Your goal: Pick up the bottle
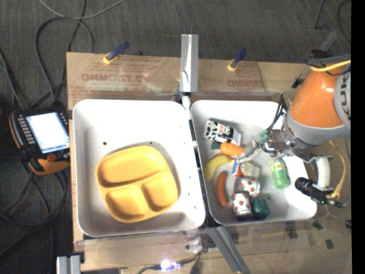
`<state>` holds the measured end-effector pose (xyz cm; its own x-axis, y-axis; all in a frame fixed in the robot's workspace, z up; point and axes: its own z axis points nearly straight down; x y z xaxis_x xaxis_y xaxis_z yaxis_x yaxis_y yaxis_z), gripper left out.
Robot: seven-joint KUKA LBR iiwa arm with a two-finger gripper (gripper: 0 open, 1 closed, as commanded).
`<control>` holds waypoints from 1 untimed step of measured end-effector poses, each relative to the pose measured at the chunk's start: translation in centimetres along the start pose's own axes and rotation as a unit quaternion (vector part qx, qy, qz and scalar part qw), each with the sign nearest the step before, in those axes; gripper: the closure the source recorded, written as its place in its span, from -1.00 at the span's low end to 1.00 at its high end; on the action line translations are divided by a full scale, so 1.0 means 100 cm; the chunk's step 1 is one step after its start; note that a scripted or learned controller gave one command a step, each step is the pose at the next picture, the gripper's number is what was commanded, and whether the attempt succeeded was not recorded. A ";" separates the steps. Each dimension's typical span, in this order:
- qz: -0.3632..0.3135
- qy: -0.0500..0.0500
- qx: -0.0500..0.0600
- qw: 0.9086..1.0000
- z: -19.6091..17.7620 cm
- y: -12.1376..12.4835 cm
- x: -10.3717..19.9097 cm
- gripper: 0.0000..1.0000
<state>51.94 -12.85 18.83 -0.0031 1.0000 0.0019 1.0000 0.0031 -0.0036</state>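
A robotics lab is being indicated: a clamped board [171, 76], loose cables [57, 16] and a teach pendant [43, 136] are being shown.

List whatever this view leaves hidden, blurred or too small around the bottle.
- Claw: too small and blurred to tell its state, camera view.
- Translucent green plastic bottle: its top is hidden under the wrist.
- Black-and-white patterned carton: print too small to read.

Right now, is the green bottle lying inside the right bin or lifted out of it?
Inside: the green bottle lies on the right bin's floor beneath the arm.
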 end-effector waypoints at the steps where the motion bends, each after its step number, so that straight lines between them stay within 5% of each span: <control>1: -0.119 -0.001 0.000 0.993 0.022 -0.002 -0.066 -1.00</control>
<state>51.77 -19.40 16.60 -0.2391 0.9710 0.0010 0.9710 0.2391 -0.0023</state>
